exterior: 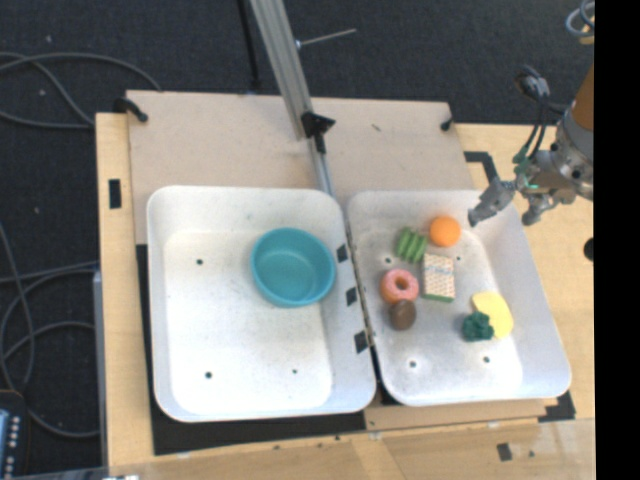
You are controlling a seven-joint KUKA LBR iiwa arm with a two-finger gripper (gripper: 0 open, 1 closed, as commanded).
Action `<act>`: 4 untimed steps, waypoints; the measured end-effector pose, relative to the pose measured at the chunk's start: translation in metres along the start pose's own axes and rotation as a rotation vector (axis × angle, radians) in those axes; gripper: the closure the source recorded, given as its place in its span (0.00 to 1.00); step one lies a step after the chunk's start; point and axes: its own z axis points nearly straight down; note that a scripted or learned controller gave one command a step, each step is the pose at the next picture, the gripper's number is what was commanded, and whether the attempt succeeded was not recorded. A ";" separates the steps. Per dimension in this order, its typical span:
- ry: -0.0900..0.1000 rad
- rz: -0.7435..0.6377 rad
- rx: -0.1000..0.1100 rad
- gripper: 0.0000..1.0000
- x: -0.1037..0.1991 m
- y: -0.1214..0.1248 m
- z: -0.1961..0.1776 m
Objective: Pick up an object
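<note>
dark speckled carpet surrounds a pale wooden bench (118, 268), with black cables (40, 88) looping over the floor at the left. on the bench lies a tan board (220, 138), and on it sit two shallow white bins side by side, their inner edges touching along a row of small black clips. a slanted aluminium rail (280, 43) comes down from the top and ends at a black bracket just behind the seam between the bins.

left bin (190, 368) holds a teal bowl (292, 266), upright, near its middle right. its floor is speckled with fine dark marks.

right bin (530, 368) holds the small things, grouped in its upper half: an orange ball (445, 231), a green ridged piece (410, 244) just left of it, a pink ring (400, 286), a brown ball (402, 314) touching the ring from below, a patterned packet (438, 276) beside the ring, and a yellow piece (493, 309) touching a dark green lump (477, 327) near the right wall.

gripper (515, 201) hangs over the bin's upper right corner, well above the rim, just right of the orange ball. nothing sits between its fingers (490, 204); they look spread apart.
</note>
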 end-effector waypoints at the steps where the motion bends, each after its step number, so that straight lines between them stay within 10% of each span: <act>1: 0.000 0.000 0.000 0.00 0.000 0.000 0.000; 4: -0.002 0.004 0.005 0.00 0.003 -0.012 0.138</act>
